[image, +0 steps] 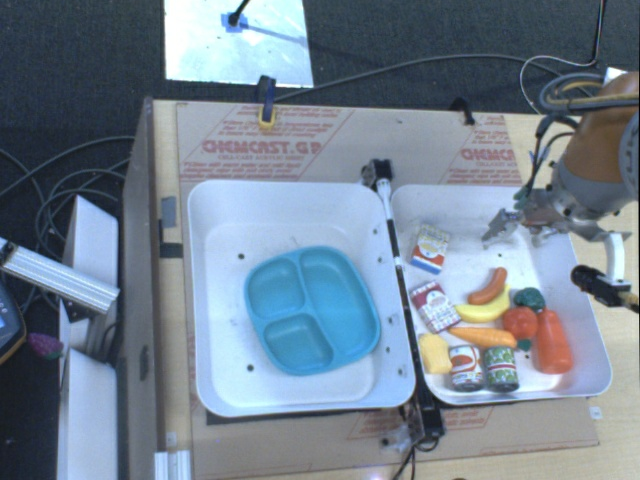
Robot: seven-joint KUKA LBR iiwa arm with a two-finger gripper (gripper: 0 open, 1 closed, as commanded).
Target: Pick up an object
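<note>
The right bin (590, 368) holds several toy foods. A white, red and blue carton (431, 248) lies near its left wall, with a red and white box (434, 306) below it. A sausage (488, 286), a banana (483, 312), a carrot (483, 336), a tomato (520, 322) and an orange bottle (552, 343) crowd the middle and front. Two cans (482, 367) and a yellow block (433, 353) sit at the front edge. My gripper (520, 226) hangs over the bin's back part, above and behind the sausage, open with nothing between its fingers.
The left bin (215, 268) holds a blue divided plate (312, 310). A dark green piece (529, 297) sits by the tomato. A black part (600, 286) juts in over the right bin's right rim. Cables run across the bench behind the bins.
</note>
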